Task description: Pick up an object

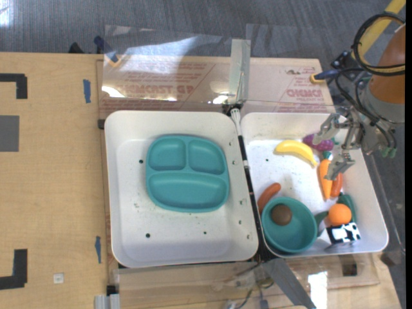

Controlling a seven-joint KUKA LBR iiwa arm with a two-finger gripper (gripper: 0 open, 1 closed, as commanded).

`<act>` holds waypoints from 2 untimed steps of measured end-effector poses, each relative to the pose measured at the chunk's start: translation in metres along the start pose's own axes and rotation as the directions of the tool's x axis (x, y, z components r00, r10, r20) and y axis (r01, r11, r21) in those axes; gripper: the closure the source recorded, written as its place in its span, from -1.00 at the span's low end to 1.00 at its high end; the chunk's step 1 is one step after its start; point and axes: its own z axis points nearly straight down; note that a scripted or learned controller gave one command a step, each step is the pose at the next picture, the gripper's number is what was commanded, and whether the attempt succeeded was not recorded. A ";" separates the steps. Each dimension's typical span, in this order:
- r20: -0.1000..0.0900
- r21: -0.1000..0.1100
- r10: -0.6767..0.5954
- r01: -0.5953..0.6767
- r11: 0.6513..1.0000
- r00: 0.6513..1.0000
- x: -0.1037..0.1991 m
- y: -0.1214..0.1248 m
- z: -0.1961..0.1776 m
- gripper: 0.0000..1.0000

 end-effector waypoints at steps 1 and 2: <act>0.003 0.000 0.152 -0.152 0.988 0.988 0.010 -0.031 0.110 -1.00; 0.011 -0.001 0.198 -0.198 0.980 0.980 0.025 -0.027 0.116 -1.00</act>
